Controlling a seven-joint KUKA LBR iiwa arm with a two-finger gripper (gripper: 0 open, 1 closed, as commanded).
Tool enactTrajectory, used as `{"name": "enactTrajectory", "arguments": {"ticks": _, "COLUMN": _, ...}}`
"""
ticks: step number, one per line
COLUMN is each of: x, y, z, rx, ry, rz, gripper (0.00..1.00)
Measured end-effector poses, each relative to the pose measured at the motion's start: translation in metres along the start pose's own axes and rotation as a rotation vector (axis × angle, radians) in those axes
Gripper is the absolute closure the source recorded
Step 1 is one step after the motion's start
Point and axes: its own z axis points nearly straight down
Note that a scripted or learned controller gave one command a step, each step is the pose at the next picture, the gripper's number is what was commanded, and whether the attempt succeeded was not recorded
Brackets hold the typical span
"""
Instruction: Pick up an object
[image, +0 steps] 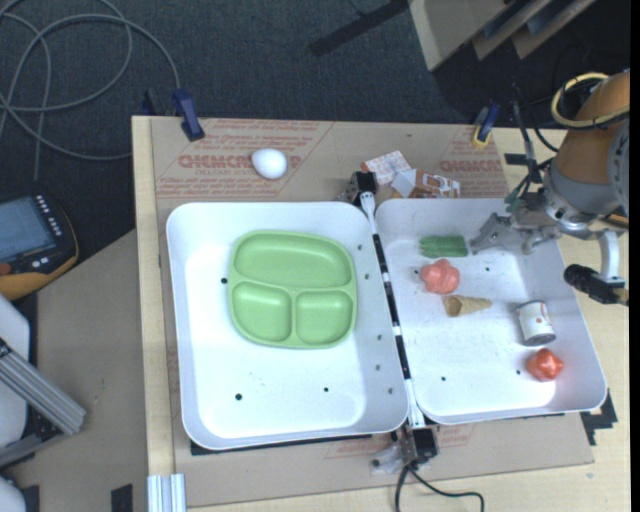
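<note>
The right white bin holds several small objects: a green flat block, a pink-red round object, a tan cone, a small silver can and a red ball-like object. My gripper hangs over the far right corner of this bin, just right of the green block. Its fingers stand open with nothing between them. The grey arm with its orange band reaches in from the right.
The left white bin holds a green divided plate. Behind the bins, a white egg and crumpled wrappers lie on the cardboard. Blue clamps stand at the back edge.
</note>
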Motion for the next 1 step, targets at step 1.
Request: {"name": "enactTrajectory", "arguments": {"ticks": 1, "x": 0.0200, "y": 0.0161, "z": -0.0491, "rx": -0.007, "ry": -0.004, "rz": -0.001, "gripper": 0.00}}
